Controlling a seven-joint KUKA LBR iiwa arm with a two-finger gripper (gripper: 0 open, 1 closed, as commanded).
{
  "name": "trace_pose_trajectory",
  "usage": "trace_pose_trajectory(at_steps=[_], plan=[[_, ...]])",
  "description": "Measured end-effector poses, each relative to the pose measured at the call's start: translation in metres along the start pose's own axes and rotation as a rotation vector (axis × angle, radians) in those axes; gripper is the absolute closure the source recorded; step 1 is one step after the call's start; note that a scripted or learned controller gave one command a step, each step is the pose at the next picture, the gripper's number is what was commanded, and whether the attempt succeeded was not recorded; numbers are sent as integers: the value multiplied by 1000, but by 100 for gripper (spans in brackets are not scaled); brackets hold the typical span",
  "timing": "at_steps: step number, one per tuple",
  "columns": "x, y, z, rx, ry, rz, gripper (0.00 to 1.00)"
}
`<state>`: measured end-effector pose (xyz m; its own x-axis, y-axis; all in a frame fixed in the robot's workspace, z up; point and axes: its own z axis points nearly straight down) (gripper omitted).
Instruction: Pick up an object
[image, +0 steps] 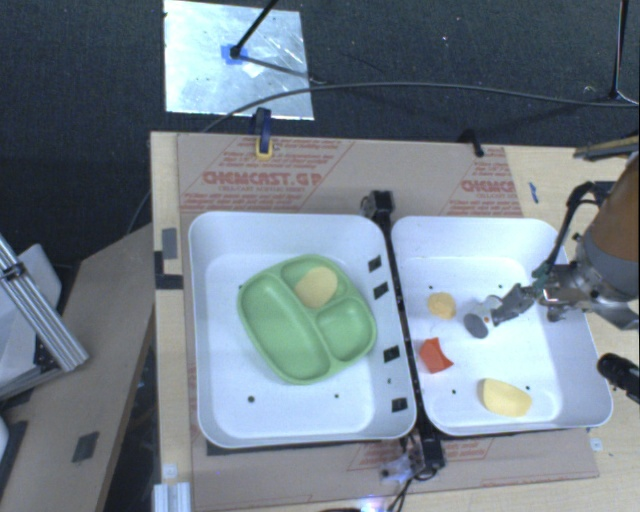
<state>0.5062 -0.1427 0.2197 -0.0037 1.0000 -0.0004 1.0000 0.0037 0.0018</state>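
Observation:
My gripper reaches in from the right and hangs low over the middle of the right bin. A small round orange-yellow piece lies just left of its tip, a little apart from it. A red wedge-shaped piece lies below and left of the tip. A pale yellow lump rests near the bin's front edge. Nothing shows held in the gripper.
The left bin holds a green divided plate with a yellow piece in its upper compartment. A black divider with clips runs between the bins. The bench edge lies close behind the front rims.

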Motion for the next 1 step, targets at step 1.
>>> trace_pose_trajectory(at_steps=[1], plan=[[4,-1,42,4,1,2,0]])
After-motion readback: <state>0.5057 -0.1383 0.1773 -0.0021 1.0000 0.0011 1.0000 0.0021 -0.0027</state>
